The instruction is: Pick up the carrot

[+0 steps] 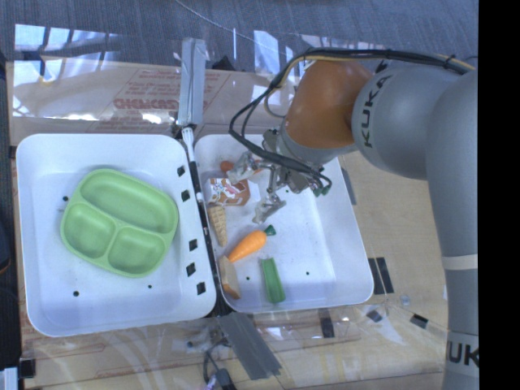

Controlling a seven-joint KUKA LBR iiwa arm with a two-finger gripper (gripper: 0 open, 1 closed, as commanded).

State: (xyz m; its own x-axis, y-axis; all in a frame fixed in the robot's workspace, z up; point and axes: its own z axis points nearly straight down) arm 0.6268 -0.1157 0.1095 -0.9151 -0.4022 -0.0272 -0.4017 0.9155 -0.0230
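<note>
The carrot [246, 246], orange with a small green top, lies in the right bin [341, 250] near its middle, pointing toward the lower left. My gripper [251, 192] hangs over the back part of that bin, just above and behind the carrot and apart from it. Its fingers [266, 208] stand open, with nothing held between them. The orange wrist band and grey arm cover the bin's far right corner.
Around the carrot lie a green stick [272, 280], a bread-like piece [230, 283], a pale long piece [218, 223] and a red-and-white item [228, 189] by the left wall. The left bin [41, 283] holds a green divided plate [119, 220].
</note>
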